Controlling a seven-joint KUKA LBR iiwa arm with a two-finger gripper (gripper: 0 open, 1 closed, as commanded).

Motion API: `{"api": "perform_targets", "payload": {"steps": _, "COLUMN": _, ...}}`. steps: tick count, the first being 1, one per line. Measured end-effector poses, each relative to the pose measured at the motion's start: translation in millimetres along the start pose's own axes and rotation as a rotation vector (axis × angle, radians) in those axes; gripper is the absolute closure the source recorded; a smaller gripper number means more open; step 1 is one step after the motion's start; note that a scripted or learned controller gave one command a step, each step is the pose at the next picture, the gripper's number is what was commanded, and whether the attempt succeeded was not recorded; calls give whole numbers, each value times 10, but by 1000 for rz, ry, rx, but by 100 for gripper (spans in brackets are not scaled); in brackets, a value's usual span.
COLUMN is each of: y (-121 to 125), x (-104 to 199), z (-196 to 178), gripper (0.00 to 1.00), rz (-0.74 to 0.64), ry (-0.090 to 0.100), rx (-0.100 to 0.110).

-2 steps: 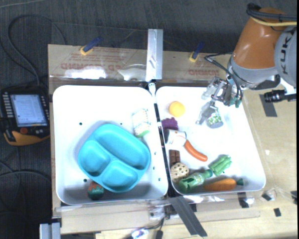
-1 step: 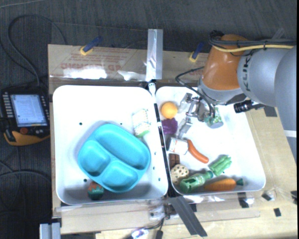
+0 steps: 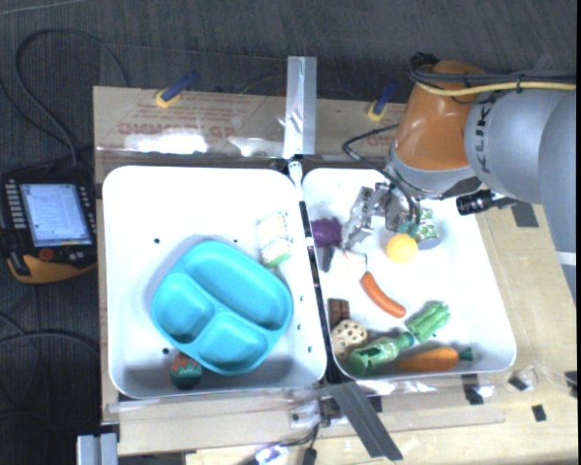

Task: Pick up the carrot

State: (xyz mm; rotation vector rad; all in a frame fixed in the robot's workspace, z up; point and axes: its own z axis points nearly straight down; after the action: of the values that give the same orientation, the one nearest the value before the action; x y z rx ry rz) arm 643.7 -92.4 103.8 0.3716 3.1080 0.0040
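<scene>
Gripper [image 3: 378, 216] first: it hangs low over the far end of the right-hand shallow white plastic bin [image 3: 489, 269], and from this slanted view I cannot tell whether it is spread or pressed together; I see nothing between its tips.

The left-hand white bin [image 3: 126, 260] holds a big light-blue compartment tray [image 3: 223, 303], which plays no part here.

I take the carrot to be the long orange toy carrot with a green stub [image 3: 428, 360], lying against the near wall of the right bin. Its long axis runs roughly along that wall, left to right in the camera view, and a green plastic toy [image 3: 378, 354] touches its left end.

The carrot lies well apart from the gripper, toward the camera and slightly right. A short orange-red sausage-shaped piece [image 3: 382, 295] sits between them (easy to mistake for the target, I'd say), and a small yellow ball [image 3: 401, 248] is just beside the gripper.
</scene>
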Motion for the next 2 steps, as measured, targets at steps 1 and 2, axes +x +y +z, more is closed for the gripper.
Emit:
{"api": "perform_targets", "payload": {"steps": 1, "y": 1, "x": 1, "z": 2, "gripper": 0, "rz": 0, "ry": 0, "rx": 0}}
{"api": "perform_targets", "payload": {"steps": 2, "y": -455, "x": -221, "z": -391, "gripper": 0, "rz": -134, "ry": 4, "rx": 5}}
